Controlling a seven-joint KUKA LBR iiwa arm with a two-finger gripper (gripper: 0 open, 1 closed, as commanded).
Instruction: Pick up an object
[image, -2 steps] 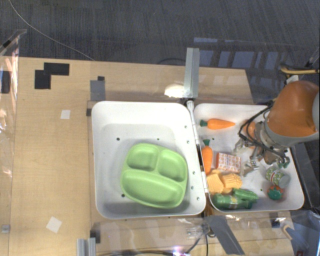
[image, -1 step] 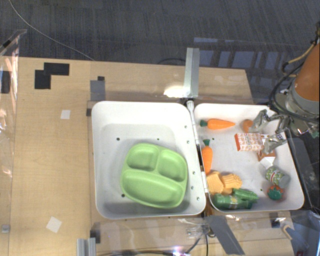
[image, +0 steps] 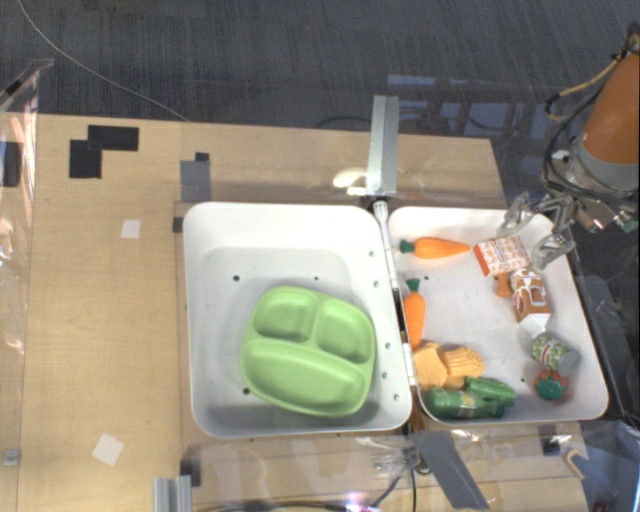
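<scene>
Pincer (image: 540, 228) hangs spread, gripping nothing, over right bin (image: 480, 330) top-right edge, just above the orange carton (image: 499, 256). Bare floor mid-bin; toys crowd btm and right rims.

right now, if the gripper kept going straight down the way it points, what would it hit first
Probably the red and white carton at the right bin's far edge: the gripper hangs just above and right of it. Depth is unclear, so it might land on bare floor beside it.
</scene>
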